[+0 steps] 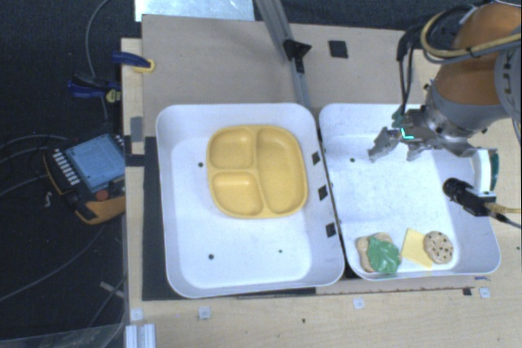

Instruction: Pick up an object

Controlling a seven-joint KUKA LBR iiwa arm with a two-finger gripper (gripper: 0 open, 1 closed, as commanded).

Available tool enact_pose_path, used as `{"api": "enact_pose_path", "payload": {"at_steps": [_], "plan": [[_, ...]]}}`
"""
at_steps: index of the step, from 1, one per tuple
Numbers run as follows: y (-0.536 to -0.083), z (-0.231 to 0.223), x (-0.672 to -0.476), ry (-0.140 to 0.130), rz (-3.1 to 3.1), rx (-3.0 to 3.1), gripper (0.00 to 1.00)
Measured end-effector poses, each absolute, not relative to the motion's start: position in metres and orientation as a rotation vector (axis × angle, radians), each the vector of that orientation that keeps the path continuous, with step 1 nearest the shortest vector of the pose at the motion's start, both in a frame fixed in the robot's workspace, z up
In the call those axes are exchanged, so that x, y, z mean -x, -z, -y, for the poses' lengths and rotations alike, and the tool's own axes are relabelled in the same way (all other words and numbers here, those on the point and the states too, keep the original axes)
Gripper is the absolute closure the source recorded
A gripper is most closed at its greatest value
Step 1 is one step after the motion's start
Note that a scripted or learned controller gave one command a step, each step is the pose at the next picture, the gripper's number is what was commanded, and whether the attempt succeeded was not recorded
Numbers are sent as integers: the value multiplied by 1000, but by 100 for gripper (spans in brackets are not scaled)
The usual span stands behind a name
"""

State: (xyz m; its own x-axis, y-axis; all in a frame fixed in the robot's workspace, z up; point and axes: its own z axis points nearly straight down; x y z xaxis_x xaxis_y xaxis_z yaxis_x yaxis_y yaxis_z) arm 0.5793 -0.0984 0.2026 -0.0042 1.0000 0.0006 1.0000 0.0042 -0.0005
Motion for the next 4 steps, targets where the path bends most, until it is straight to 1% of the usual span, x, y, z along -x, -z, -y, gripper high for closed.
{"api": "enact_pose_path", "payload": {"at_steps": [1,2,3,4], "plan": [[-203,98,-580,2,2227,2217,0],[-142,95,-584,-3,2222,2217,0],[-90,95,-584,-3,2221,2219,0],[-103,95,-585,3,2223,2222,100]]}}
